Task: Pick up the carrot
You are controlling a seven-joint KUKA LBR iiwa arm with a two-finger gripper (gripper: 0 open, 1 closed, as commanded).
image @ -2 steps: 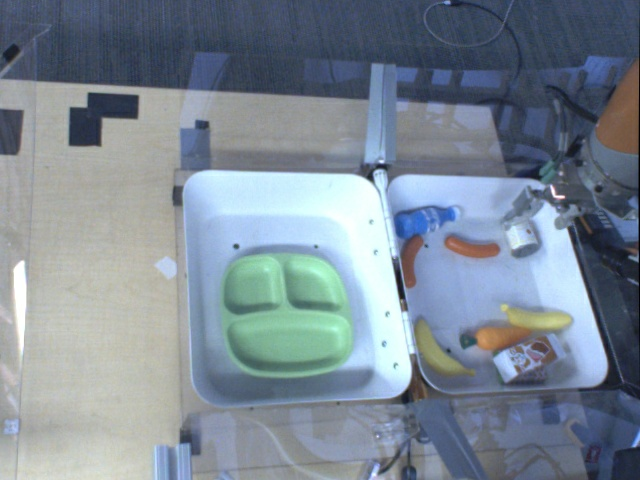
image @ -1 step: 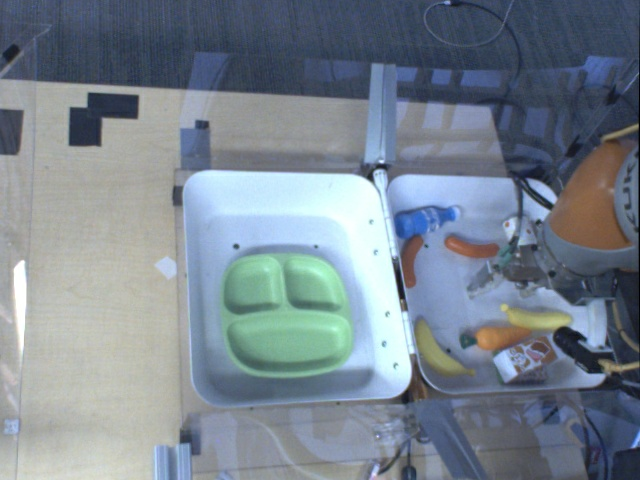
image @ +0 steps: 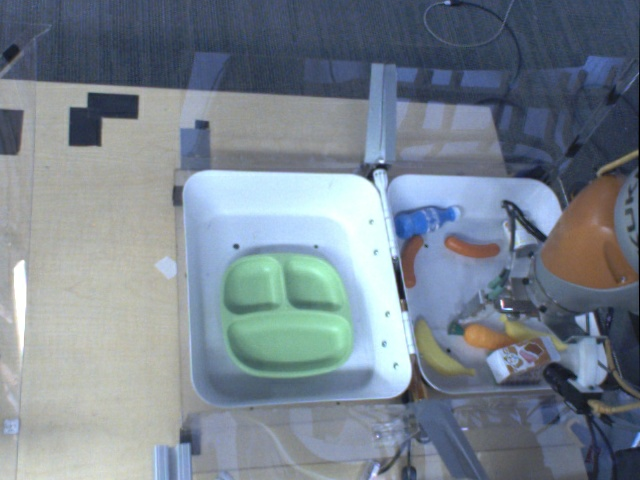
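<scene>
Orange marks the band on the arm (image: 600,243) that we see reaching in from the right, and beneath it the tool (image: 500,303) hangs low in the right bin (image: 535,193); we cannot tell whether it is released or clenched, for its tip is small and blurred. Directly under it lies the one carrot (image: 487,337), orange with a green end pointing left, near the bin's front; whether the tool touches it we cannot say. Around it we count one banana (image: 438,349) to the left, one small carton (image: 518,361) just to the right at the front wall, two reddish sausages (image: 472,248), one lying across the middle and one along the left wall, and one blue bottle (image: 425,219) at the back. On the wooden tabletop (image: 100,268) the left bin (image: 200,218) holds one green divided plate (image: 287,313).
</scene>
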